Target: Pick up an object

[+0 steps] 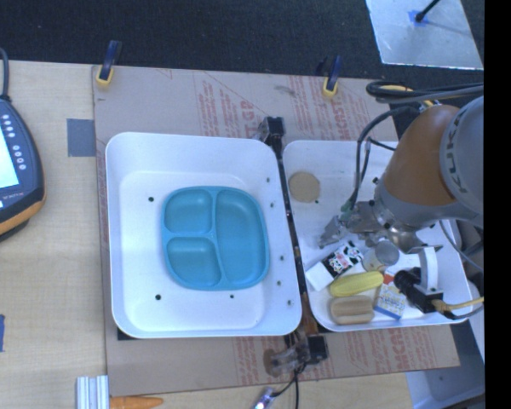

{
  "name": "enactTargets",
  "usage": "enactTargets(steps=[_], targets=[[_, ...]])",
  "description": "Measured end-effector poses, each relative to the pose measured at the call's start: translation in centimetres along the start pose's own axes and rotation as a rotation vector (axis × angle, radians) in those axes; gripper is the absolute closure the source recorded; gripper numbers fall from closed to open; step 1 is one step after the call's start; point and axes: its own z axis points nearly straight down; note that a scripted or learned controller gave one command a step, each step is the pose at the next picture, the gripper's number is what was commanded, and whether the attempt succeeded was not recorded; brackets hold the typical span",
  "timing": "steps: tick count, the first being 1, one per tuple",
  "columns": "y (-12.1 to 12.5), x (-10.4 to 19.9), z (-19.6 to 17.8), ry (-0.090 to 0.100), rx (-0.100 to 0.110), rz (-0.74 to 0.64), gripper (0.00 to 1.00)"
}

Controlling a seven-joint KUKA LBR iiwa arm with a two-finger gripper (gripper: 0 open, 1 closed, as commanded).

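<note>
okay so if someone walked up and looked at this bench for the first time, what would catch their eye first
Likely the blue divided plate, lying alone in the middle of the left white bin. Next, the grey arm with its orange band, reaching in from the right over the right bin, where small items cluster near the front edge: a yellow banana-shaped piece, a tan block and a black-and-white patterned piece.

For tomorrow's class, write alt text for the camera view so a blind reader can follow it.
A grey-and-orange robot arm reaches into the right bin, above a clutter of small objects including a yellow banana-shaped toy. The left bin holds a blue divided plate.
</note>
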Motion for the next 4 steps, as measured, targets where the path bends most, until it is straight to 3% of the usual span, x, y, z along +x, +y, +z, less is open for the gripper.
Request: enactTargets(steps=[1, 2, 3, 4], targets=[[4.4, -1.0, 1.0, 0.002, -0.003, 0.004, 0.0], [1.2, 4.2, -9.1, 0.003, -0.004, 0.003, 0.0], [2.6, 0.4, -5.3, 0.002, 0.0, 0.004, 0.0], [-0.4, -4.7, -2.4, 0.001, -0.003, 0.004, 0.0]])
